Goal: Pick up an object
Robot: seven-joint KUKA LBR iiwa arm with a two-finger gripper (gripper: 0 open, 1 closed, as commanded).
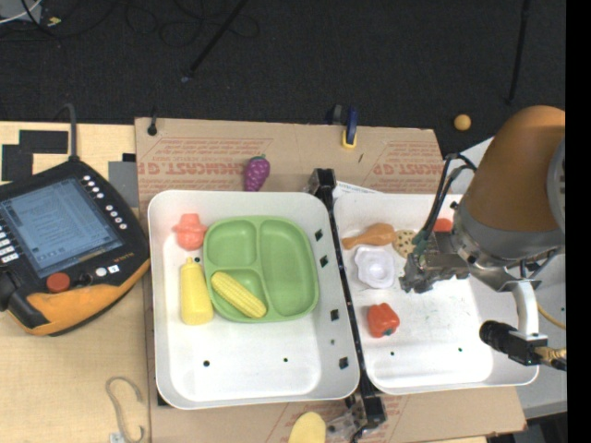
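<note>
Grey arm with the orange band reached in over the right-hand white bin (434, 363). Two-finger gripper (417, 275) hung low above the bin floor; whether it was open or closed could not be told, and nothing showed in its grasp. Small white plastic cup (374, 268) lay just left of the gripper. Red toy pepper (382, 319) sat below-left, near. Tan toy drumstick (368, 237) lay above-left, beside a spotted round cookie (405, 241).
</note>
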